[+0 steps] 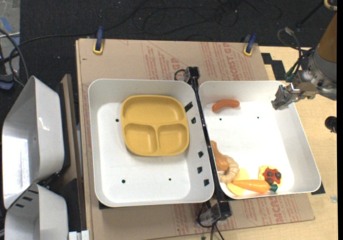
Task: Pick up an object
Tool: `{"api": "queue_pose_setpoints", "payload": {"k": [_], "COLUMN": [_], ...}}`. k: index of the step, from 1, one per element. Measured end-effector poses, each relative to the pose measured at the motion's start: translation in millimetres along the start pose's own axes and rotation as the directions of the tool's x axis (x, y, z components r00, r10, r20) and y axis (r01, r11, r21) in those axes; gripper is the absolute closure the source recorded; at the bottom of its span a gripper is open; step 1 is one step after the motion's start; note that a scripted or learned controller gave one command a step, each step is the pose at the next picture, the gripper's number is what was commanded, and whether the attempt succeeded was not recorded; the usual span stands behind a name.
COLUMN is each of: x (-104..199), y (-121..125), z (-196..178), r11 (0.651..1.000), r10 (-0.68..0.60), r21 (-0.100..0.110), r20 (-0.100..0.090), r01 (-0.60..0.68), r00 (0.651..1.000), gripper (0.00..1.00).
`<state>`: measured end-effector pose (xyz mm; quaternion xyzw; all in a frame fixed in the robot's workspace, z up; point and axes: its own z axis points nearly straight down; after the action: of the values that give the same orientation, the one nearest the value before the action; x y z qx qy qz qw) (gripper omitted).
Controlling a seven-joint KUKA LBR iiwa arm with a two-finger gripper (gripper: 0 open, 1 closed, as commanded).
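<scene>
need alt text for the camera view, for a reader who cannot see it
The arm's pincer hovers at the right bin's far right rim, near a toy sausage. A toy carrot, shrimp and pizza slice cluster in that bin's near corner; the left bin holds a yellow divided plate.

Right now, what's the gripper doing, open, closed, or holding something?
Gripper: state cannot be told; it sits over the right bin's far right rim, with nothing seen in it.
</scene>
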<state>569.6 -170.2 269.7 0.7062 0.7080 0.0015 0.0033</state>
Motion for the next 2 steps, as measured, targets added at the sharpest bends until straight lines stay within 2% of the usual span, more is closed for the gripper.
{"api": "queue_pose_setpoints", "payload": {"k": [1,2], "x": [57,105], "y": [16,32], "z": [-4,11], "r11": [1.0,1.0], "r10": [-0.006,-0.005], "r21": [0.004,0.008], "r20": [-0.004,-0.004], "r01": [0.006,0.005], "r00": [1.0,1.0], "gripper": [1.0,1.0]}}
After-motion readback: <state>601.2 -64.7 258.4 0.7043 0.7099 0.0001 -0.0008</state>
